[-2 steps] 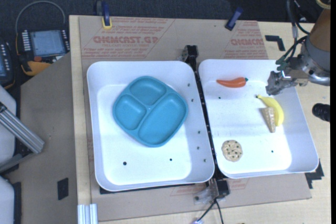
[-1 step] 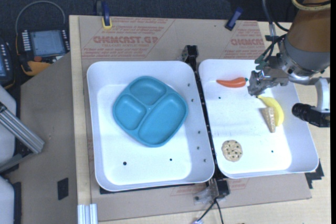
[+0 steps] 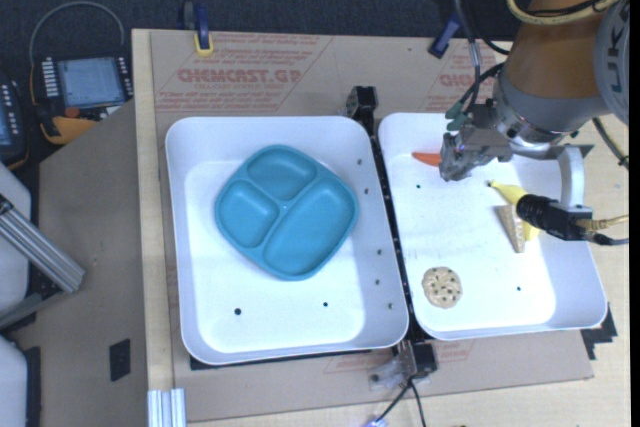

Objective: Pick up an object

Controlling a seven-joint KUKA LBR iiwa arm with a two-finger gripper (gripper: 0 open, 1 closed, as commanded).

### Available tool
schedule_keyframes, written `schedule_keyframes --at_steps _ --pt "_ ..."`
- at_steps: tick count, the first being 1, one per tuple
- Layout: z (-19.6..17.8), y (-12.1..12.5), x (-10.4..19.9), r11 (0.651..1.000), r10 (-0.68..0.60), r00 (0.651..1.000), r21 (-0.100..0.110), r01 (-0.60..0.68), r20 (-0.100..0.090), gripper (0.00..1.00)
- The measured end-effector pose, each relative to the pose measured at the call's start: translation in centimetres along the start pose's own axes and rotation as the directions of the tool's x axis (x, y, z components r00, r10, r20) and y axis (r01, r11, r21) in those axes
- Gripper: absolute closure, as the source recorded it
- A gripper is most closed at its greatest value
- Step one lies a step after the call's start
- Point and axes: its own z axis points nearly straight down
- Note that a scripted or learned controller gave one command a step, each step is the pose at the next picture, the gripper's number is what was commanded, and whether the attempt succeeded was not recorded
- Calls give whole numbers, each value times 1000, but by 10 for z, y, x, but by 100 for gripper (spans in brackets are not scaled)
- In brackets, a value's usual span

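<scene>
My claw (image 3: 458,165) hangs low over the far left part of the right-hand shallow white bin (image 3: 570,310), just beside a small orange carrot-shaped piece (image 3: 427,157) that lies flat on the bin floor; this piece I take as the object nearest to hand. Whether my claw is released or clenched I cannot tell, since the wrist housing covers its tips from above, and nothing is visibly grasped. I judge the orange piece to be light, stiff and smooth, probably a toy food of plastic, slender enough to slip or roll out of a pinch; the grip belongs across its thicker middle, at right angles to its length. Farther out in the same bin lie one round tan cookie with dark specks (image 3: 441,286) near the front edge and one pale yellow wedge-shaped piece (image 3: 514,215) toward the right, partly behind a black fitting; both look equally light, the cookie flat and hard to get under. Count in this bin: three objects. The left-hand shallow white bin (image 3: 190,215) holds one turquoise three-compartment plastic plate (image 3: 286,211), lying askew.
</scene>
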Motion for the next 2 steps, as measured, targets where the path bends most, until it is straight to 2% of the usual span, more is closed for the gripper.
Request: schedule_keyframes --at_steps 1,2 --pt "15 2 47 1000 1 1000 3 -1 0 100" --pt "18 4 108 1000 -1 1000 -1 1 1 100"
